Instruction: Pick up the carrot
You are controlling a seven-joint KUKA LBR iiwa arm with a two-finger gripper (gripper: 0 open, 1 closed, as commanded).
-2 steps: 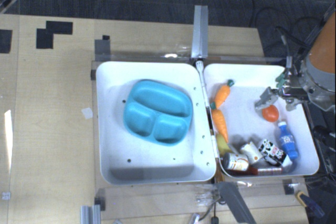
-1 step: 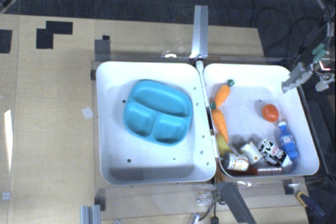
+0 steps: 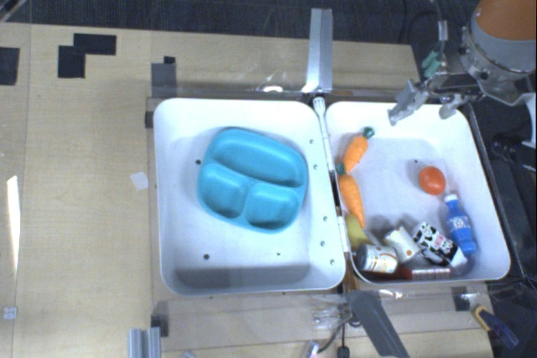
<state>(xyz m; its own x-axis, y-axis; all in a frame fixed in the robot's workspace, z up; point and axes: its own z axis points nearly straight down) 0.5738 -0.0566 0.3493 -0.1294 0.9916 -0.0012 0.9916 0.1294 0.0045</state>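
**A:** Looking down on two white bins side by side on the surface (image 3: 92, 205). Left bin (image 3: 180, 260) holding a blue divided tray (image 3: 252, 178), tilted a bit. Right bin (image 3: 482, 180) packed with small stuff.

**B:** Spotted the carrot?

**A:** Yep, two of them actually. One carrot (image 3: 356, 152) with a green top near the right bin's 11 o'clock corner, close to the divider wall. Second carrot (image 3: 351, 197) just below it toward 6 o'clock, nearly touching end to end, hugging the same wall.

**B:** And the hand?

**A:** Hand (image 3: 428, 103) up at the right bin's 12 o'clock rim, fingers spread apart, nothing between them. Well apart from both carrots, off toward 2 o'clock from the upper one.

**B:** Other clutter?

**A:** Orange ball (image 3: 432, 179) around 3 o'clock in the right bin. Blue bottle (image 3: 460, 224) below that. Black-and-white carton (image 3: 435, 242) and a small jar (image 3: 377, 262) bunched at the 6 o'clock edge, plus something yellow (image 3: 356, 229) by the divider, too blurry to name.
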